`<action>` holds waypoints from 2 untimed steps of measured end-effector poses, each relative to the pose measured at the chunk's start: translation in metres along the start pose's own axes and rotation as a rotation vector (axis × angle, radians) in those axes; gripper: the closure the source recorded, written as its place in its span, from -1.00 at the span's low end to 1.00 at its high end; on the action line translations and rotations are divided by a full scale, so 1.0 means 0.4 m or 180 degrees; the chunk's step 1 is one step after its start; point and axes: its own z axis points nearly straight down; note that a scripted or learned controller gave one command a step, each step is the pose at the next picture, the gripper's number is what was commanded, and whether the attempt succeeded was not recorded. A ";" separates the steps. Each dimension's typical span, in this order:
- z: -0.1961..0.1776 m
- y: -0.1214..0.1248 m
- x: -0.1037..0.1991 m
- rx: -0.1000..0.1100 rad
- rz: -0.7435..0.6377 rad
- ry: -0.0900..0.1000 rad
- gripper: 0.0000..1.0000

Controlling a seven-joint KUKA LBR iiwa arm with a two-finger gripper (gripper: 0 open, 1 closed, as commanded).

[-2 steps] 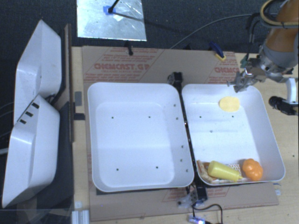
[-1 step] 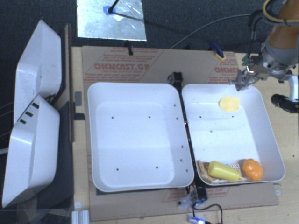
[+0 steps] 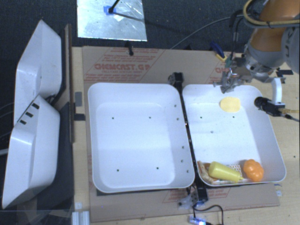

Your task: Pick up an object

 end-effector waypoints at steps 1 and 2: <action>-0.010 -0.044 0.107 0.0001 0.0003 0.0000 1.00; 0.022 -0.082 0.216 0.0006 0.0003 -0.0001 1.00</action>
